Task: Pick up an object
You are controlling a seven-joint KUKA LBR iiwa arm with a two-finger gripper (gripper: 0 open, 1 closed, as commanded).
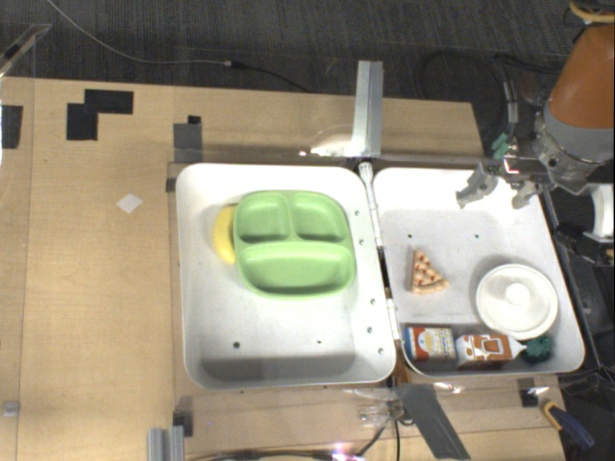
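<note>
My gripper (500,191) hangs over the back of the right bin (452,214), its two fingers (475,187) spread apart with nothing between them. Below it in that bin lie a small pizza slice (426,272), a white round bowl (516,299), a brown and white carton (457,345) on its side along the front wall, and a small dark green piece (539,349) in the front right corner. The left bin (269,358) holds a green divided plate (291,241) with a yellow object (223,236) partly hidden under its left edge.
A metal post (369,104) stands behind the wall where the two bins meet. Black markers (96,111) sit on the wooden bench at the far left. Cables (461,70) run behind the right bin.
</note>
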